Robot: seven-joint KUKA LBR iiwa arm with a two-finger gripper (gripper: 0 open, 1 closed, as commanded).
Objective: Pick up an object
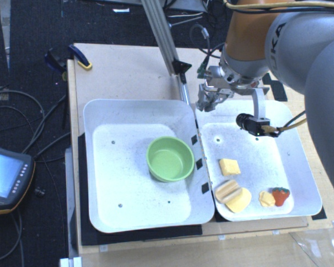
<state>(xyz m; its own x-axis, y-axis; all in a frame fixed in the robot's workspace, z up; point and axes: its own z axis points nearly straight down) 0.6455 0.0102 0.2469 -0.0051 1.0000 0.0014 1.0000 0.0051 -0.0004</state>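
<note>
A green bowl (170, 159) sits in the left bin (106, 132), near its right side. The right bin (292, 154) holds a yellow cheese block (229, 166), a bread-like piece (233, 196), a small yellow piece (266, 198) and a red strawberry (280, 194), all along its near part. My gripper (207, 103) hangs high above the far left corner of the right bin, close to the divider between the bins. Nothing shows between its dark fingers.
A slanted metal pole (162, 33) rises behind the bins, just left of the gripper. A black fitting with a cable (255, 124) hangs off the wrist over the right bin. A handheld screen (5, 177) lies on the floor at left.
</note>
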